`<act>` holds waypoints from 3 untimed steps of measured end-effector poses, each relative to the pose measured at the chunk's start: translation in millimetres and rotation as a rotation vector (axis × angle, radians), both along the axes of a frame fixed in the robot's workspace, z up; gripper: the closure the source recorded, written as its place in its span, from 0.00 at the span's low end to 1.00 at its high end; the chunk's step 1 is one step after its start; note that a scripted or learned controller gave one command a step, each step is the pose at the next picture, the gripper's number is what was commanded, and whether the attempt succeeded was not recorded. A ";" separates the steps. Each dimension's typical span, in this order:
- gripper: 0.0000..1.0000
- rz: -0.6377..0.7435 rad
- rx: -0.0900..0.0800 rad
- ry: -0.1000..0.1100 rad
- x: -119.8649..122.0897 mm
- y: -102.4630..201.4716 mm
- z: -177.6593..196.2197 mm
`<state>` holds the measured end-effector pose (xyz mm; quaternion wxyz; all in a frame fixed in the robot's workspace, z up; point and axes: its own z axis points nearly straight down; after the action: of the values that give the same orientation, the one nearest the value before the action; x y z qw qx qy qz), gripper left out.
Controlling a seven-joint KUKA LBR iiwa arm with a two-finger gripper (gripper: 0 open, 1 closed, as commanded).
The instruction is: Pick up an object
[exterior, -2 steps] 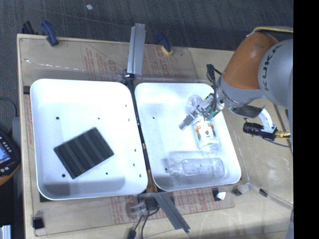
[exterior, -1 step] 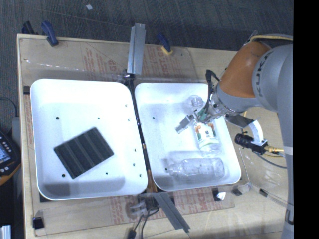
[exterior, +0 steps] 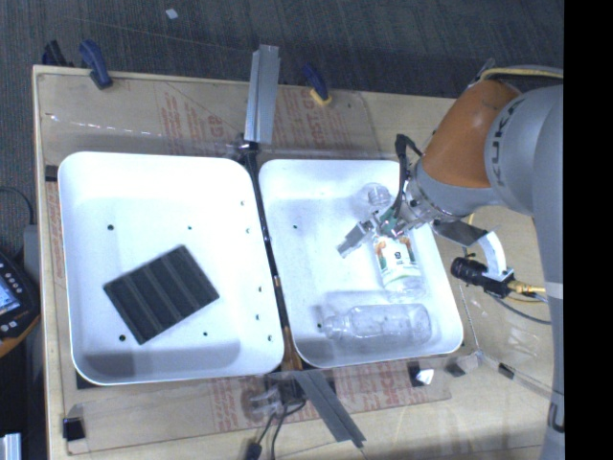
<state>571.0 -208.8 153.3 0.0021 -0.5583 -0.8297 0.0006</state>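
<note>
Two shallow white bins side by side on a bench. Left bin (exterior: 86,185) holds one dark ribbed rectangular slab (exterior: 161,292), lying flat and skewed, toward the front-left of the bin floor. Right bin (exterior: 297,199) has the clutter: a small bottle with a white-orange-green label (exterior: 397,260) lying near the right wall, text on the label too small to read, no brand legible. In front of it, near the bin's front wall, a clear plastic bottle (exterior: 376,322) lies on its side, cap end pointing left, no label visible. A round clear item (exterior: 373,197) sits behind the labelled bottle, too blurred to identify. Grey arm with orange band (exterior: 469,147) reaches in from the right; gripper (exterior: 369,233) is low over the right bin, right at the top end of the labelled bottle, a grey finger piece (exterior: 352,241) sticking out to the left. Can't tell if the fingers are spread or pinched, and nothing is clearly between them. Blue clamps (exterior: 95,63) on the bench's back edge.
</note>
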 end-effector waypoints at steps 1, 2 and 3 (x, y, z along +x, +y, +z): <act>0.00 0.016 0.000 0.000 -4.2 -0.6 7.4; 0.00 0.007 -0.001 -0.005 6.4 -1.4 11.4; 0.00 0.033 -0.002 -0.005 4.5 -0.9 20.1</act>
<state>575.6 -209.8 173.4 -0.0003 -0.5443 -0.8389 0.0002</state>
